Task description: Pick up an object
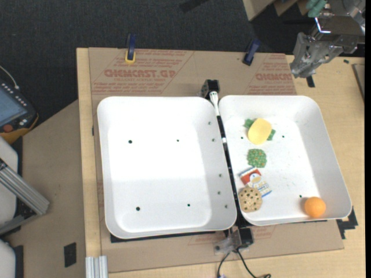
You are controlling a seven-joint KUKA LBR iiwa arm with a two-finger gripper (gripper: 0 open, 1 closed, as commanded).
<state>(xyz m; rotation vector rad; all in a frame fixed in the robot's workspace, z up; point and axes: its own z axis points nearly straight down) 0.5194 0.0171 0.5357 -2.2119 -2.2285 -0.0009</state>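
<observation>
One small round orange ball [315,207], smooth, possibly plastic, in right bin [324,126].

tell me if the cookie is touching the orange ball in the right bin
Apart. The camera view shows the cookie and the orange ball with bare white bin floor between them.

A robotics lab: clamped board [174,68]; paired white bins [110,155].

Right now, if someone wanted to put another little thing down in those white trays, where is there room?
The left bin offers bare floor wall to wall. In the right bin, the stretch between the yellow piece and the orange ball is free. Its left edge is crowded: green piece, small packet, cookie.
</observation>
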